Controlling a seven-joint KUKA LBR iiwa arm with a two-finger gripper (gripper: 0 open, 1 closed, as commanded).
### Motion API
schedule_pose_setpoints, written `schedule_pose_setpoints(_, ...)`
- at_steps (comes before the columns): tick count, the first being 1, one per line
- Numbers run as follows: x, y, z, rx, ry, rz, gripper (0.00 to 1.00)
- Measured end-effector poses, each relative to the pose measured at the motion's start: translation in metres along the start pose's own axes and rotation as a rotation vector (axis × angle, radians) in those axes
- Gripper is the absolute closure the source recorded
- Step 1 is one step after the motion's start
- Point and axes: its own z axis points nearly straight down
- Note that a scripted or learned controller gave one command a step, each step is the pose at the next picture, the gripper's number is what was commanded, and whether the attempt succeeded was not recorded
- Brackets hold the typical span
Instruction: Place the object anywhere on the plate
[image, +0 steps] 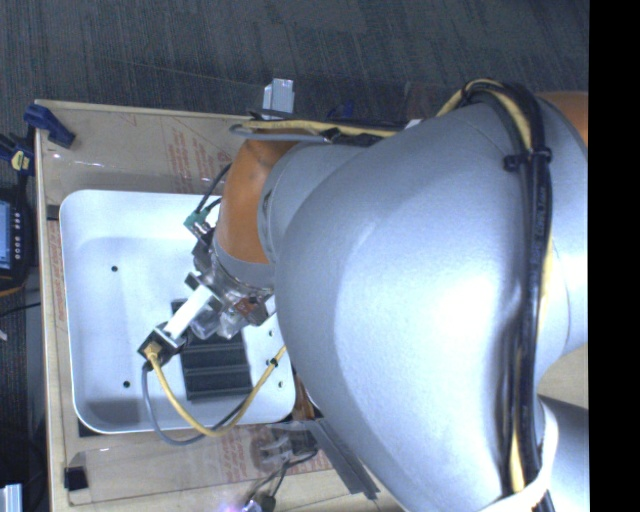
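While the big grey arm (420, 300) blocks most of your view, begin at the left: the shallow white plastic bin (90, 240) sits on the pale wooden surface (130, 140), with a blue clamp (48, 125) at the far-left corner. Moving right, you find the tool (205, 325) low over the bin floor, a white bracket and a looping yellow cable (185, 410) hanging from it. Just under and beside it lies a dark, ribbed, roughly rectangular block (215, 368), which I take to be the object; you cannot tell whether it is in the tool or merely lying beneath it, and how the tool is set cannot be judged either.

I'd say you are at the grasp stage, with placing not yet begun. No plate can be picked out; it may lie behind the arm. Your next move calls for confirming a hold before lifting.

That block's long axis appears to run roughly left-right across the picture, ribs parallel to it, though the tool hides its upper edge.
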Motion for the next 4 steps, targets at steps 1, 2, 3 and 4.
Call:
schedule_pose_setpoints(1,0.041,0.022,0.063,0.000,0.000,-0.036,1.00)
schedule_pose_setpoints(2,0.002,0.089,-0.016,0.000,0.003,0.312,1.00)
schedule_pose_setpoints(3,-0.073,0.024,-0.015,0.002,0.000,0.115,1.00)
schedule_pose_setpoints(4,-0.006,-0.030,0.042,-0.001,0.002,0.382,1.00)
